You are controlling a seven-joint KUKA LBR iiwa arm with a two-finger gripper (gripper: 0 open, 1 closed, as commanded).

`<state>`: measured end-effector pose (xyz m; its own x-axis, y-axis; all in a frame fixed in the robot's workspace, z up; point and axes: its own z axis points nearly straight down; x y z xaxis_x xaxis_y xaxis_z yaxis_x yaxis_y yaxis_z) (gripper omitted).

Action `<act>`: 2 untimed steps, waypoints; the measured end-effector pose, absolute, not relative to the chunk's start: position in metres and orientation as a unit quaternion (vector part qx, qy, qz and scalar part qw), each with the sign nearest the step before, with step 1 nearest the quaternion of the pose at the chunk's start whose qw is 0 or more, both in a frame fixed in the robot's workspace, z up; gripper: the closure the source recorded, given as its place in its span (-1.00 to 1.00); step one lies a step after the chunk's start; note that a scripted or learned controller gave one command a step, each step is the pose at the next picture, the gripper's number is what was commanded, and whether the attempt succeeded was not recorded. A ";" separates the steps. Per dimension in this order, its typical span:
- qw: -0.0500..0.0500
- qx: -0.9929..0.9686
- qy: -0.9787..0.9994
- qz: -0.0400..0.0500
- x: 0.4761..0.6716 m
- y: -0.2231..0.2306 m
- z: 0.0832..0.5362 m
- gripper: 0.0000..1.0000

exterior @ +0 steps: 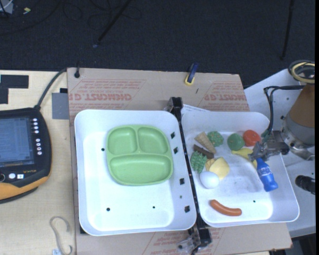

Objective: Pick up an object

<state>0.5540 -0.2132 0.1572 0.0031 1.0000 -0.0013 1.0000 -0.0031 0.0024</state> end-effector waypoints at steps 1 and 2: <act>0.002 0.707 0.707 0.001 0.557 -0.215 0.221 1.00; -0.001 0.707 0.708 0.000 0.557 -0.216 0.228 1.00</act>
